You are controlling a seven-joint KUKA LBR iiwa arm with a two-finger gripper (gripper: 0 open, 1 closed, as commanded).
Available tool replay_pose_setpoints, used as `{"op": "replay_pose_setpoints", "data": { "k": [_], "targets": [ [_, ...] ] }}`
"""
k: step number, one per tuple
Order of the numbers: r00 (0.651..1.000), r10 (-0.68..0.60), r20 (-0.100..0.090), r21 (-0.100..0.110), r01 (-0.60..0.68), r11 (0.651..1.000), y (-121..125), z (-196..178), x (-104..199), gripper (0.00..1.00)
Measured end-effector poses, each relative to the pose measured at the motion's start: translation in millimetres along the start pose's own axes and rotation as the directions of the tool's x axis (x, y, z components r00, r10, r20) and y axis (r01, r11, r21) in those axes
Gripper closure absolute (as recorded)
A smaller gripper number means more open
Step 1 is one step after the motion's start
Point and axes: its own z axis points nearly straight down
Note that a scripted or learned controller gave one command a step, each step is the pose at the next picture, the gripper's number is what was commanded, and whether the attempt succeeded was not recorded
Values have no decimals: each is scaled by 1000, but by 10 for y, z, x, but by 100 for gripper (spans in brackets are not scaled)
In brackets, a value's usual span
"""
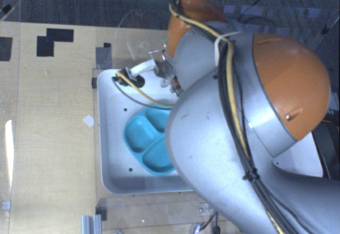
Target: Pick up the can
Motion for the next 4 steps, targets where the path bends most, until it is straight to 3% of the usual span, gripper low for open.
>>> {"op": "replay_pose_setpoints", "data": {
  "k": [1, 2, 3, 4],
  "targets": [
    [1000, 3, -4, 2, -3, 1000, 18, -125, 14, 100],
    [989, -145, 13, 1, 145, 989, -504, -1485, -418, 100],
    [927, -374, 16, 5, 374, 927, -908, -1525, 57, 100],
    [1000, -25, 15, 1, 25, 1000, -892, -1096, 56, 100]
  ]
}}
